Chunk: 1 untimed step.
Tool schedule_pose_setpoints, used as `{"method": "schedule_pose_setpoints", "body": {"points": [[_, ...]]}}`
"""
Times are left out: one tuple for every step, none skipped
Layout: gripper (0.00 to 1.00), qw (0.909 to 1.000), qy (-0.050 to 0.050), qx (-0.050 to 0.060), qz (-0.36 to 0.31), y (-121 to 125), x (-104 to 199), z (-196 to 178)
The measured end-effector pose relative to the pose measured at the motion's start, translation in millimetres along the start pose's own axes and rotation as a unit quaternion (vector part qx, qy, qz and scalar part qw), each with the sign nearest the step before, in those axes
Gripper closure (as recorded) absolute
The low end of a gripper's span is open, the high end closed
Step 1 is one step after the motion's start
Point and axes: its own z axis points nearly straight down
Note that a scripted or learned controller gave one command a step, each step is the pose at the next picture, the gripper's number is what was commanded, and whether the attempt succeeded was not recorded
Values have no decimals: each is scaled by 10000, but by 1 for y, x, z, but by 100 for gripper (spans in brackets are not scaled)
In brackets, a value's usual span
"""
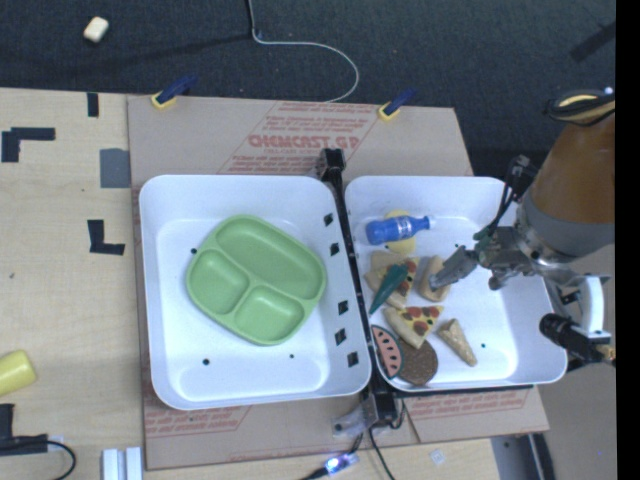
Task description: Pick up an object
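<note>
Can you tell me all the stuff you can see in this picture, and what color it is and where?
bins: 2, white, side by side on the bench
divided plate: 1, green, in the left bin
bottle: 1, blue, top of the right bin
yellow toy: 1, yellow, just behind the bottle
pizza slice: 1, tan with red spots, middle of the right bin
wedge: 1, tan, right of the pizza slice
cookie: 1, dark brown, front of the right bin
watermelon slice: 1, red, front left of the right bin
clips: 2, blue and yellow, on the cardboard's back edge
cable: 1, white, on the dark floor behind
arm: 1, grey and orange, at the right
hand: 1, dark, over the right bin
</note>
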Motion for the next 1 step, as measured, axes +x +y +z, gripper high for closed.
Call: {"method": "schedule_pose_setpoints", "body": {"points": [[0, 10000, 2, 15, -5, -21, 36, 144]]}}
